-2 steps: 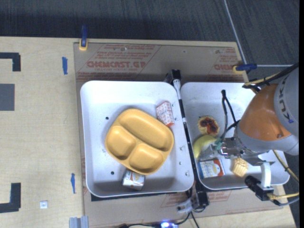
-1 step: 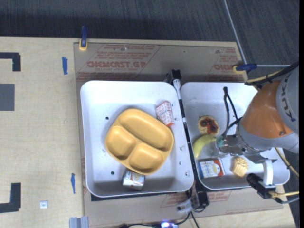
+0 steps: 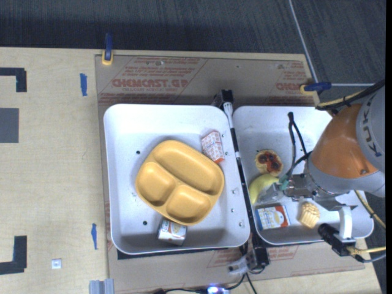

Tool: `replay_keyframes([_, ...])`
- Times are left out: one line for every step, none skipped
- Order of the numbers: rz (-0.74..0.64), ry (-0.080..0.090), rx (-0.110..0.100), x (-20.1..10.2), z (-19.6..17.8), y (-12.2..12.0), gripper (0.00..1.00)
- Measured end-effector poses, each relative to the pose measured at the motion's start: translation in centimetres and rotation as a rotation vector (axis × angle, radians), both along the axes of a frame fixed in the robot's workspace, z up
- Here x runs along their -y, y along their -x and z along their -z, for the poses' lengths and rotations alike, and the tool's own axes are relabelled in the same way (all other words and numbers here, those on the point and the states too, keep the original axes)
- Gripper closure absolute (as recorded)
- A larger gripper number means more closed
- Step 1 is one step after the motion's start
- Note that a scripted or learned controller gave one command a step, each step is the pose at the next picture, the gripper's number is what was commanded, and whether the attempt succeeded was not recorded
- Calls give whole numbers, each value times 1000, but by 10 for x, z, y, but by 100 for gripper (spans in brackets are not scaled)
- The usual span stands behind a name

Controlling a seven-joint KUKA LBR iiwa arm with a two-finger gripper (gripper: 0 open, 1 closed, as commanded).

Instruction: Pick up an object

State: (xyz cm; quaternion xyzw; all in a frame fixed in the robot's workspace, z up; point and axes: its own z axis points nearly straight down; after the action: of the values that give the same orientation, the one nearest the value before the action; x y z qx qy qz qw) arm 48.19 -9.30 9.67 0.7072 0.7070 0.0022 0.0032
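The end effector [image 3: 288, 187] sits by the banana [image 3: 262, 185] — soft, light, curved; grip its middle — its state I cannot tell.

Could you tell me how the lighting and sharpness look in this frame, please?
Camera view: even overhead light, with soft shadows inside the left bin around the yellow tray; mild sheen on the tray's compartments; the small packet and the items by the arm in the right bin look soft, print unreadable.
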Motion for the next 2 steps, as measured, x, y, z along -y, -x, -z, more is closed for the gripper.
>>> replay_keyframes([-1, -3, -7, 2, 11, 2, 0])
replay_keyframes([0, -2, -6, 1, 11, 2, 0])
